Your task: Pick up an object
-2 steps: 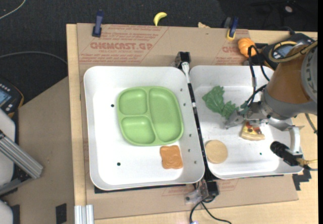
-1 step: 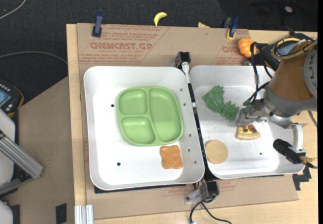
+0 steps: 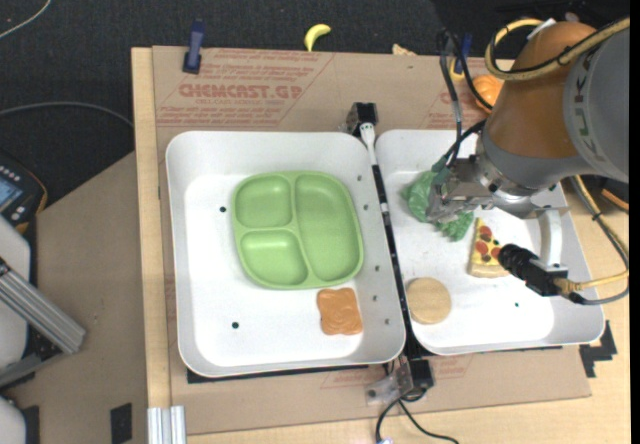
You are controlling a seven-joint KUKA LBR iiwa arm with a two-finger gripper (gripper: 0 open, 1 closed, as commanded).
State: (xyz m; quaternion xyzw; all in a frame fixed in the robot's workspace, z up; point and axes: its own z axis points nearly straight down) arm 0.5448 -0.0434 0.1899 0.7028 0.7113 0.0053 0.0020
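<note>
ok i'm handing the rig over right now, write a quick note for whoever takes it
Gripper: down in the right bin, over the green leafy toy. Whether the jaws are open or shut cannot be told, so no confirmed grasp.
Right bin: green leafy toy at its upper left, pizza slice mid-bin, round tan cookie near the front left.
Left bin: green divided plate in the middle, orange waffle-like piece just in front of it.
Done: arm placed at the leafy toy.
Left: confirm a grip and lift an object clear.
</note>
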